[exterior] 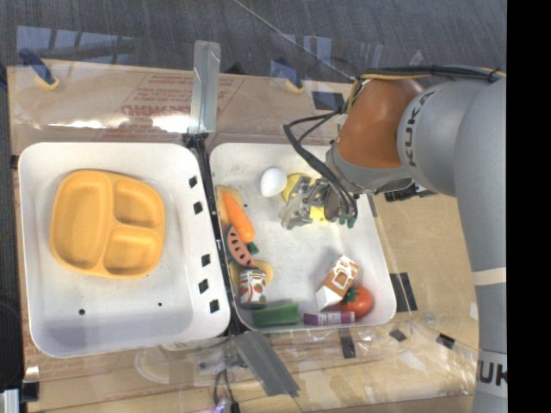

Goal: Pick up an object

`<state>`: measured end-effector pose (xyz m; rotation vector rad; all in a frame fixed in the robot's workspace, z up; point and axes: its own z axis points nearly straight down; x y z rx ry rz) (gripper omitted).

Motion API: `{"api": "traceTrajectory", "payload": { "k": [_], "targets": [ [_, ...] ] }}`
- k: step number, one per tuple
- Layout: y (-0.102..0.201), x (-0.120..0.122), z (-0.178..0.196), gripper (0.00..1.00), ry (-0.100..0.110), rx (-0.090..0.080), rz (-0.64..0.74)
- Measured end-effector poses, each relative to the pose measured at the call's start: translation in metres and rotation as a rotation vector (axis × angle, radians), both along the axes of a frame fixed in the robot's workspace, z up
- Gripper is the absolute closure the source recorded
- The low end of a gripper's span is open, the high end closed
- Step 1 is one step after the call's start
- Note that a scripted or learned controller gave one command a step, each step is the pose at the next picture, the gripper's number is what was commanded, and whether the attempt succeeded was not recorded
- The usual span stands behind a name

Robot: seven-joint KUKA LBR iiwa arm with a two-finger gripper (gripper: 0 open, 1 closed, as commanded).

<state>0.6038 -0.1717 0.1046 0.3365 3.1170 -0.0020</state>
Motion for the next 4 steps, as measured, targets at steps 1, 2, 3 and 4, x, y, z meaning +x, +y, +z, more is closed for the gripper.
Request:
{"api": "traceTrajectory", "payload": {
  "k": [1, 2, 3, 4],
  "targets": [
    [0.034, 0.0, 0.129, 1.0, -0.009, -0.002, 0.085],
    [0.055, 0.033, 0.175, 1.0, 0.002, 0.001, -0.074],
    [-0.031, 0.029, 0.218, 1.0, 0.002, -0.002, 0.042],
    [-0.037, 0.042, 0.186, 1.0, 0.007, 0.001, 0.55]
  ]
}}
